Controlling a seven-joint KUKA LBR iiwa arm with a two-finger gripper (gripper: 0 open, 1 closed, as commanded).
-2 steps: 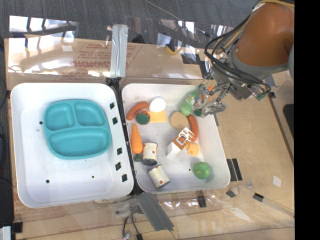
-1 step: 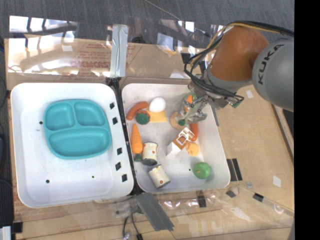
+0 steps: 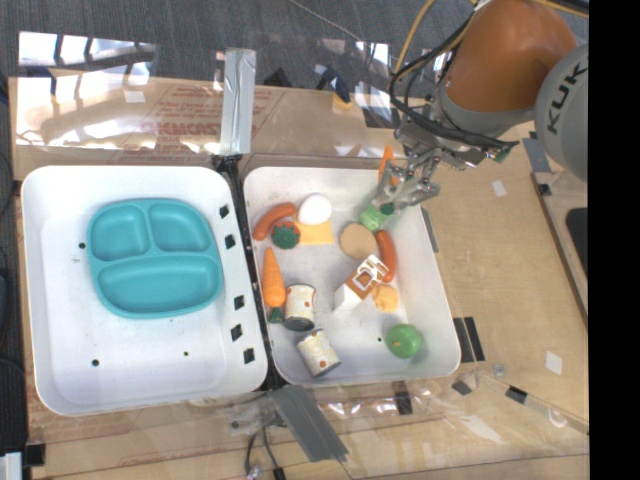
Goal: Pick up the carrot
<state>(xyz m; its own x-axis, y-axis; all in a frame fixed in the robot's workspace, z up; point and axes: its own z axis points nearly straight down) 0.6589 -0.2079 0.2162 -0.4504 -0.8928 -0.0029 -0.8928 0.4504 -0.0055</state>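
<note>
A small carrot [image 3: 385, 173] with a green leafy top [image 3: 377, 216] hangs tilted over the far right part of the right bin [image 3: 440, 298], orange tip up. My gripper [image 3: 403, 184] is shut on it, fingers pinching its middle, with the green end just above the bin floor. A second, larger carrot [image 3: 272, 276] lies along the right bin's left wall, well to the left of the gripper.
The right bin also holds a sausage [image 3: 273, 218], an egg [image 3: 315, 209], a cheese wedge [image 3: 318, 233], a brown bun [image 3: 357, 240], a red sausage [image 3: 386, 253], a small carton [image 3: 368, 278], two cans [image 3: 299, 306] and a green fruit [image 3: 404, 341]. A teal divided plate [image 3: 155, 256] sits in the left bin.
</note>
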